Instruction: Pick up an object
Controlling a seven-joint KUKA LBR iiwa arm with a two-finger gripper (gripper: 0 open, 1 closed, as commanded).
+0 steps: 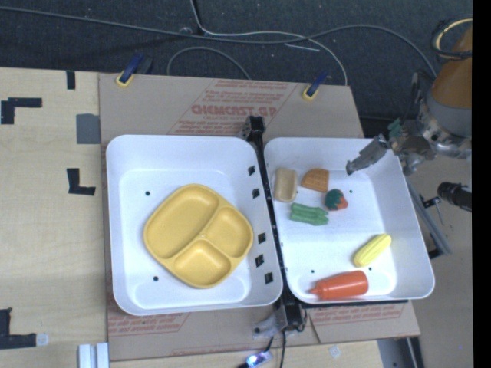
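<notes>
Above the right bin's (399, 205) far-right rim, the jaws (367, 158) hang, their spread impossible to tell, bare floor beneath.

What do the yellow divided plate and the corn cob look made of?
The yellow divided plate looks like moulded plastic: one even colour, matte with a soft sheen, rounded compartment walls. The corn cob looks like toy plastic too: uniform yellow, smooth outline; its surface is too small to judge further.

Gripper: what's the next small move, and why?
Probably move left and down toward the strawberry. The gripper sits over the right bin near its upper right corner with nothing between its fingers, and the strawberry lies closest, a little apart from the orange piece.
</notes>
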